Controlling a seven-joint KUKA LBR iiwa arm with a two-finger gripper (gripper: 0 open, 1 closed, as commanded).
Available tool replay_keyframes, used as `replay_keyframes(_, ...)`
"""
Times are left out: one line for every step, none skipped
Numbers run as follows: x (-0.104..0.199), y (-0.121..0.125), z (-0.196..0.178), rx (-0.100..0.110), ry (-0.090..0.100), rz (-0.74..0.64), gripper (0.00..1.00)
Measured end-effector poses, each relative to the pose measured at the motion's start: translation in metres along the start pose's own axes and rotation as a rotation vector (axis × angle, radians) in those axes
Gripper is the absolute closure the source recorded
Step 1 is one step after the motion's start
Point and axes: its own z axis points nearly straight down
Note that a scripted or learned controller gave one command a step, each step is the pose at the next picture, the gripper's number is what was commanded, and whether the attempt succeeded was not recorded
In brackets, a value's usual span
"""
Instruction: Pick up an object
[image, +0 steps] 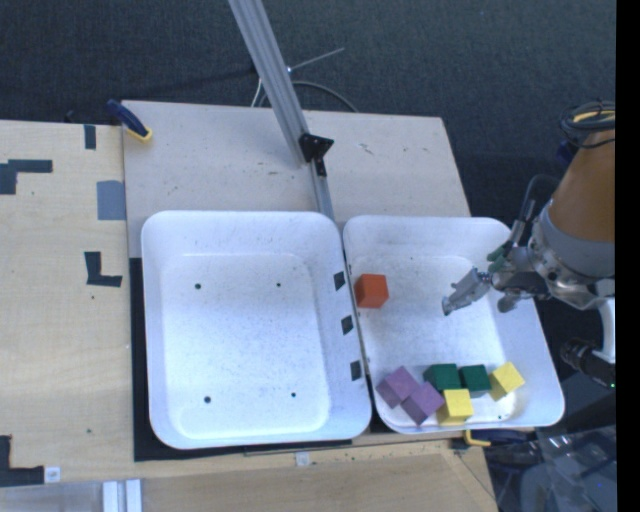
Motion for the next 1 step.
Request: replay_keyframes(-0.0384,-0.0053,0.1472,0.008,0.001,0.003,0.00)
